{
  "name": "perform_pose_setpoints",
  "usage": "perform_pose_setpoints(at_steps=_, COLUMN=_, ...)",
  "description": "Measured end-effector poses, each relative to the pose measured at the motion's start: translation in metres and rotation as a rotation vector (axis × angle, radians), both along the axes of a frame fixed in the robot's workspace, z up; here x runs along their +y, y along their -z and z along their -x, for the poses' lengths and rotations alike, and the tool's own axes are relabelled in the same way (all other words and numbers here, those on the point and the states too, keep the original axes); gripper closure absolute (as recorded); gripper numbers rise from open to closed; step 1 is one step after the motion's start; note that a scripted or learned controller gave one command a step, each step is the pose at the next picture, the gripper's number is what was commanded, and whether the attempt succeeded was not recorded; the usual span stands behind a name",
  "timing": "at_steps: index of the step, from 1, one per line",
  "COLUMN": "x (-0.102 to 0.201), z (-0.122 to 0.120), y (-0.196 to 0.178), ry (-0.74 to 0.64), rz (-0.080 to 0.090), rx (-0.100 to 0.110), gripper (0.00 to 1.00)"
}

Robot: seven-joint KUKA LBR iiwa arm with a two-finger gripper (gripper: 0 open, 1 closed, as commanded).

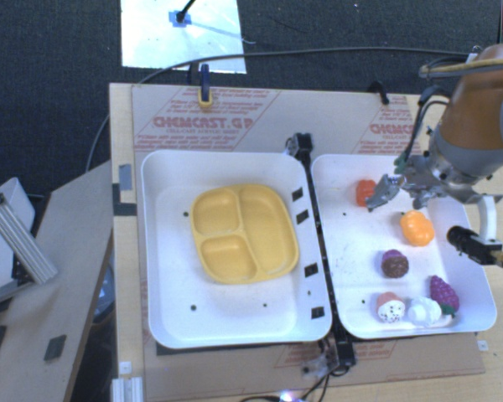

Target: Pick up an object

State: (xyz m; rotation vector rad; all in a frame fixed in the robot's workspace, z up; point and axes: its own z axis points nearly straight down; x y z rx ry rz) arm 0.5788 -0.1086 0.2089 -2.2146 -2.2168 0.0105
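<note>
My gripper (402,198) hangs over the back of the right bin (345,312), open, with nothing between its fingers. One fingertip (381,197) points toward a small red object (365,192) just to its left, apart from it. An orange object (417,228) lies just in front of the gripper. Farther forward are a dark brown ball (394,264), a purple bunch of grapes (443,293), a red and white spotted piece (391,309) and a white piece (422,311).
The left bin (163,224) holds a yellow divided tray (243,231). A black-clipped divider (312,233) separates the two bins. A black part of the arm (469,243) juts over the right bin's right wall. A white sheet (180,23) lies behind the bench.
</note>
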Motion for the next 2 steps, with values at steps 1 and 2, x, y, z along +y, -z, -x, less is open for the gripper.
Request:
perform_pose_setpoints(at_steps=1, x=0.000, z=-0.003, y=-0.006, ry=-0.002, rz=0.001, rx=-0.011, gripper=0.00)
perform_pose_setpoints(at_steps=2, x=0.005, z=-0.006, y=0.055, ry=-0.001, rz=0.000, rx=-0.008, gripper=0.00)
